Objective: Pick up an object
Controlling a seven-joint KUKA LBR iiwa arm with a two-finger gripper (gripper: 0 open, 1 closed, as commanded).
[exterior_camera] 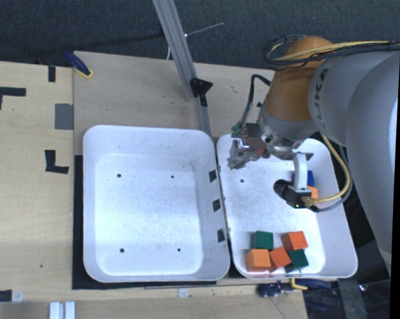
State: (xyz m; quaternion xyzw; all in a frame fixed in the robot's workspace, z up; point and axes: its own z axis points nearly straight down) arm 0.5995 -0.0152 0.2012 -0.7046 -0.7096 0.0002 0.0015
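A grey robot arm [361, 110] with an orange band reaches in from the right of the frame, its gripper [240, 154] poised over the upper left corner of the right-hand bin [336, 214], close to the wall that bin shares with the left-hand bin [93, 184].

The likeliest targets lie well apart from the gripper, in the lower middle of the right bin: a tight cluster of small blocks, with a green block [263, 239] and an orange block [294, 240] at the back, and two more orange blocks [257, 259] and a second green one [299, 259] in front. A blue and orange piece [310, 183] sits half hidden behind the wrist hardware near the bin's right wall.

To do this step well, the arm would need to travel down the frame toward the cluster and settle on a block with free sides (the back orange one looks the most exposed), lining the fingers across it so that they do not wedge against a touching neighbour.

The gripper appears to carry nothing; no block is seen at its tip, which hangs over bare white floor. Whether it stands wide or narrow cannot be told from this angle, since the metal parts blur together.
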